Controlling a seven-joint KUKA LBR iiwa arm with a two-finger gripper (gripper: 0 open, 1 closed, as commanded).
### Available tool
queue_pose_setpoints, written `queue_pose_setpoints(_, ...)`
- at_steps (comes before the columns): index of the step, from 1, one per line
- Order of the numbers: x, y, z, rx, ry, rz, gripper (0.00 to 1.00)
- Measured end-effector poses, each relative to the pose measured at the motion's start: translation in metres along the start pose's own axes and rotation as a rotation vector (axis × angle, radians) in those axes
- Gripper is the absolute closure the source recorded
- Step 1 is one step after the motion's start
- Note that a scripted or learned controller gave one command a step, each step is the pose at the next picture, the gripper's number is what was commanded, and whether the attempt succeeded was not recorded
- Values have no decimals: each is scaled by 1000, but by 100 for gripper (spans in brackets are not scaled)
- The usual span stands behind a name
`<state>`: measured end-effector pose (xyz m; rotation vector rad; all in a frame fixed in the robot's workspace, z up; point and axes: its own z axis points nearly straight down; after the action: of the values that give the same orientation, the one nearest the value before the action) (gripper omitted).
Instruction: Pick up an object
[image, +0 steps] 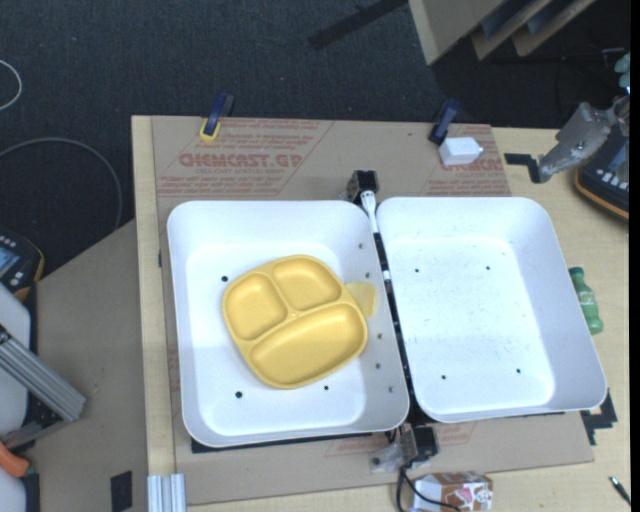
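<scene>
A yellow divided plate (293, 320) with three compartments lies flat in the left white bin (190, 240), near its middle. A small pale yellow piece (362, 296) peeks out at the plate's right edge, touching it. My gripper (548, 163) hangs at the far upper right, outside both bins and beyond the right bin's far corner, well away from the plate. Nothing shows in its grasp.
The right white bin (560, 260) sits beside the left one. A white block (460, 151) and blue clamps (215, 115) rest on the brown board behind the bins. A green item (586, 300) lies at the right bin's outer edge. Cables run along the front.
</scene>
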<state>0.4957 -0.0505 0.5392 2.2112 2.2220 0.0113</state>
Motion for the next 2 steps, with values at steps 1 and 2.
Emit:
queue_pose_setpoints(1,72,-17,3,11,1,-4,0)
queue_pose_setpoints(2,67,-15,-7,6,-1,4,100)
